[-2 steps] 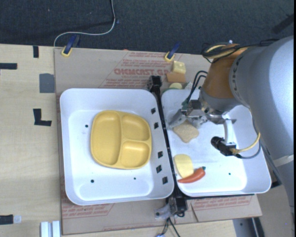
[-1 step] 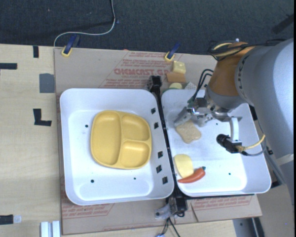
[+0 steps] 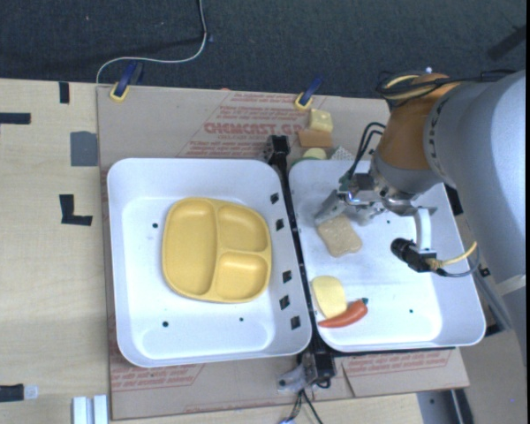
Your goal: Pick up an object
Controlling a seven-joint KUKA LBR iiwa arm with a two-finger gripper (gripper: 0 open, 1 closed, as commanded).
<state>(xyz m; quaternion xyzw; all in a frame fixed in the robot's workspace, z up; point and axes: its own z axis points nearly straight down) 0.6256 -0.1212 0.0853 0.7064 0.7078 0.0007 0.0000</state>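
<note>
The right bin (image 3: 424, 321) holds a tan slice of bread (image 3: 339, 235) near its left wall. Further forward lie a pale yellow piece (image 3: 329, 294) and a red chilli pepper (image 3: 344, 316), side by side. My gripper (image 3: 346, 203) hangs over the back left part of this bin, just above and behind the bread slice. The grey arm with its orange band (image 3: 406, 131) reaches in from the right. I see nothing held in the gripper.
A yellow divided plate (image 3: 216, 248) lies in the left bin (image 3: 132, 325). Small tan and yellow blocks (image 3: 316, 129) and a pale green item (image 3: 314, 155) sit on the cardboard behind the right bin. A black cable end (image 3: 411, 254) hangs over the right bin.
</note>
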